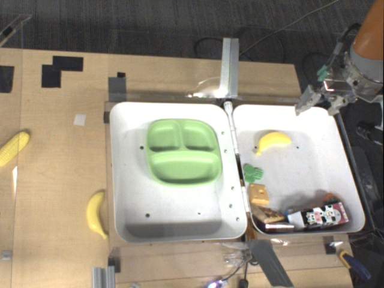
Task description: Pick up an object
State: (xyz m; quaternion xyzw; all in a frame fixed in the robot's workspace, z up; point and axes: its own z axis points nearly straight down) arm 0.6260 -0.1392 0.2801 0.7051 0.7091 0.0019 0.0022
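Note:
My gripper (320, 102) hangs above the far right corner of the right bin (336, 161), its two fingers spread apart with nothing between them. In that bin lie a yellow banana (273, 141), a small green toy (252, 173), a tan block (258, 194) and a dark patterned box (324, 215) near the front edge. The banana is left of and nearer than the gripper, well apart from it.
The left bin (129, 221) holds a green divided plate (182, 150). On the bench left of the bins lie another banana (96, 213) and a corn cob (13, 148). A metal post (230, 68) stands behind the divider between the bins.

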